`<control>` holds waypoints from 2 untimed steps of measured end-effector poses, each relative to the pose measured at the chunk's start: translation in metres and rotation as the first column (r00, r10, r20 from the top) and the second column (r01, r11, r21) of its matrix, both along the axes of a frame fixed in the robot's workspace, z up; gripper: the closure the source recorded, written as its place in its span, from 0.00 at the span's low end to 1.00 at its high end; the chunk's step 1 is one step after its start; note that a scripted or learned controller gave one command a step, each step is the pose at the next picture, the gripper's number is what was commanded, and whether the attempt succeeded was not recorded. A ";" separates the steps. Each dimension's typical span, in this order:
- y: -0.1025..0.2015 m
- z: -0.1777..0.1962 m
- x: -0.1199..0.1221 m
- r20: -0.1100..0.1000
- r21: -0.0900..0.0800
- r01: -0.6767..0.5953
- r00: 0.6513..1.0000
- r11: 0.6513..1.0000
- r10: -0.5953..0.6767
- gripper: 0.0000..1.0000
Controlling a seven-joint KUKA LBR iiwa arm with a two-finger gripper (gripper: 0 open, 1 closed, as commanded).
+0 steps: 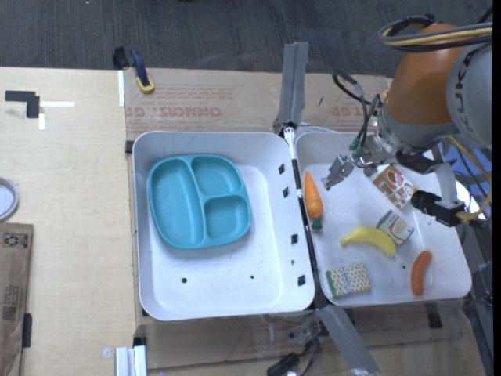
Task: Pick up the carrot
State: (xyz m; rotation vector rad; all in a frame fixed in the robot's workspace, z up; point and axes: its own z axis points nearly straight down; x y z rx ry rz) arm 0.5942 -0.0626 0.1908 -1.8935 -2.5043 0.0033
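The carrot [313,197], orange with a small green tip at its near end, lies along the left wall of the right bin [446,287]. My gripper [338,172] hangs over the back of that bin, a short way right of the carrot and slightly behind it. Its fingers point down and to the left, standing slightly apart with nothing between them. The grey arm with its orange band rises behind it at the upper right.
In the right bin also lie a banana [369,240], a small carton [396,227], a snack packet [394,185], a patterned box [348,279] and a sausage [420,272]. The left bin [156,288] holds a blue divided plate [200,201].
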 end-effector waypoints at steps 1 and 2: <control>0.041 0.013 0.011 0.002 -0.001 0.145 0.989 0.989 -0.145 0.00; 0.003 0.000 0.007 0.000 -0.001 0.123 0.992 0.992 -0.123 0.00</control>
